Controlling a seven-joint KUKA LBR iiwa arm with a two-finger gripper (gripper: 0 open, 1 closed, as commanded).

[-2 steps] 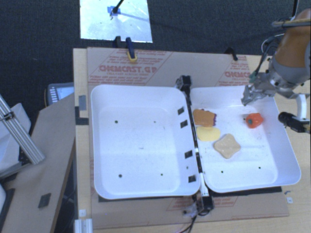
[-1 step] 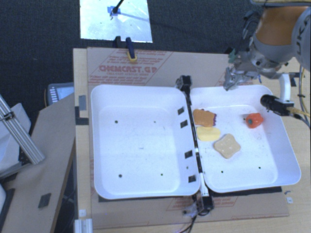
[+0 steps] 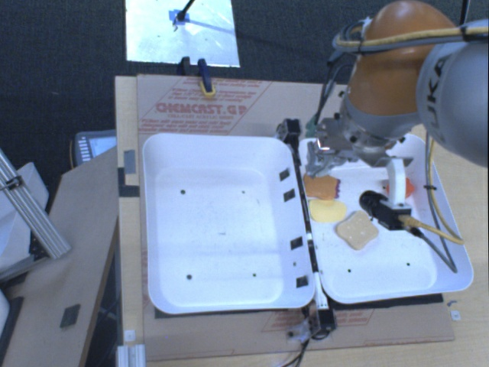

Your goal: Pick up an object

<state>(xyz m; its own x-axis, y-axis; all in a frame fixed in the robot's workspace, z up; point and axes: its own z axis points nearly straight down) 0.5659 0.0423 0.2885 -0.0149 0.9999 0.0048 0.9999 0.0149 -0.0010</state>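
Note:
The right white bin (image 3: 397, 277) holds an orange flat piece (image 3: 322, 187), a pale yellow disc (image 3: 327, 211) just in front of it, and a tan toast-like slab (image 3: 357, 231) nearer the middle. My gripper (image 3: 319, 157) hangs at the bin's back left corner, directly above the far edge of the orange piece. Nothing is visibly lifted; all three pieces rest on the bin floor. A small orange bit (image 3: 411, 188) peeks out at the right, partly hidden by the arm.
The left white bin (image 3: 221, 220) adjoins the right one along a clipped divider wall (image 3: 299, 212). Both sit on a cardboard sheet (image 3: 202, 107). A blue and yellow clamp (image 3: 205, 79) stands at the back edge.

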